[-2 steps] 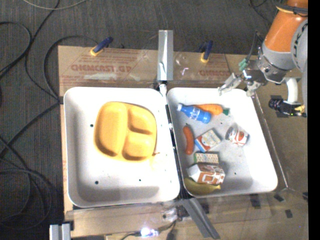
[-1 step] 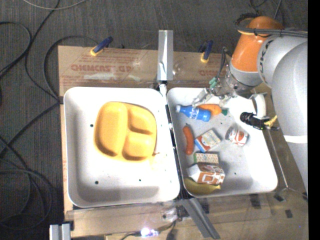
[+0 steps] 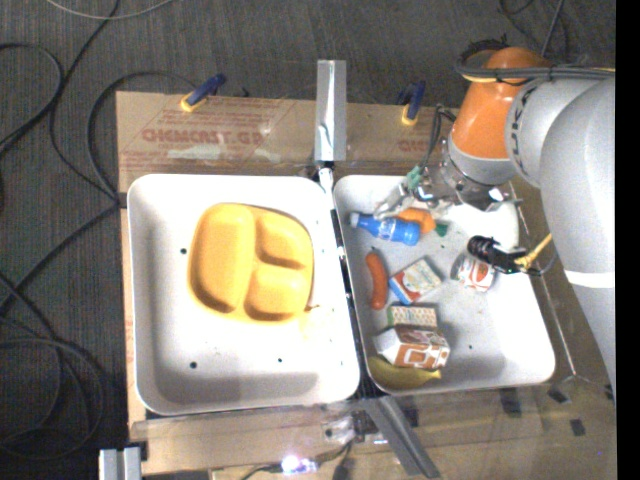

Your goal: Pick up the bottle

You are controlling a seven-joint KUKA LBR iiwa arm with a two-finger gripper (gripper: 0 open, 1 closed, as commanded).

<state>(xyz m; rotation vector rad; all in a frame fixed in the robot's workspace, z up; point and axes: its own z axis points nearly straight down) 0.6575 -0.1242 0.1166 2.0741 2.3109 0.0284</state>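
Note:
A blue bottle (image 3: 390, 229) lies on its side in the upper left part of the right bin (image 3: 520, 353), its neck pointing left toward the bin wall. An orange piece (image 3: 421, 221) sits at its right end. My gripper (image 3: 414, 192) hangs just above and slightly behind the bottle, below the orange wrist band (image 3: 490, 118). The arm's grey body fills the right side of the view. Whether the gripper touches the bottle is unclear from this angle.
The right bin also holds a red sausage (image 3: 376, 278), a small carton (image 3: 417, 279), a juice box (image 3: 415, 346), a banana (image 3: 405, 373) and a can (image 3: 478, 271). A yellow divided plate (image 3: 252, 260) sits in the left bin (image 3: 160, 368).

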